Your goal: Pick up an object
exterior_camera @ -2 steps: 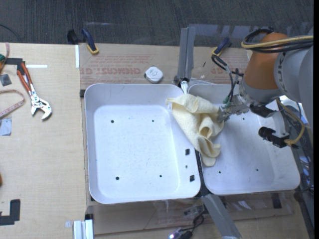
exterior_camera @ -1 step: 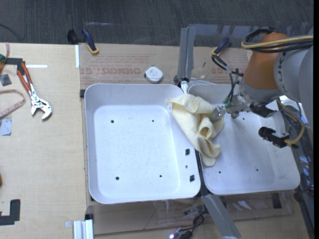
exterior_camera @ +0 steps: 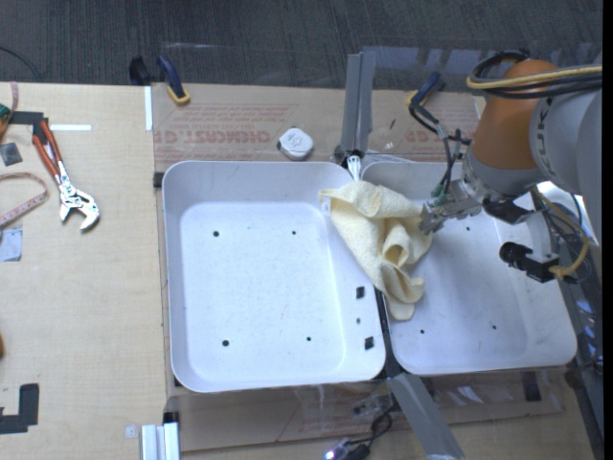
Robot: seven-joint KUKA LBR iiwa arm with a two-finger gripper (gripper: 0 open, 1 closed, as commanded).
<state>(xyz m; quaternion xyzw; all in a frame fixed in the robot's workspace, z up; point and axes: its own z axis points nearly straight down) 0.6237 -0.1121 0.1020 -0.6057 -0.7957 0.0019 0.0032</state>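
A pale yellow cloth [exterior_camera: 375,220] lies crumpled over the shared rims of the two white bins, part in the left bin [exterior_camera: 259,286] and part in the right bin [exterior_camera: 479,305]. My gripper [exterior_camera: 427,222] hangs below the orange band at the cloth's right edge, over the right bin's near-left area. Its fingers are shut on a raised fold of the cloth, which is pulled up toward them. The cloth's lower end droops to the right bin's floor.
Two small black bits [exterior_camera: 361,293] lie near the left bin's right wall. On the bench at left lies a wrench with red handles [exterior_camera: 65,182]. A white round object [exterior_camera: 296,143] sits behind the bins, near a grey upright post [exterior_camera: 354,103].
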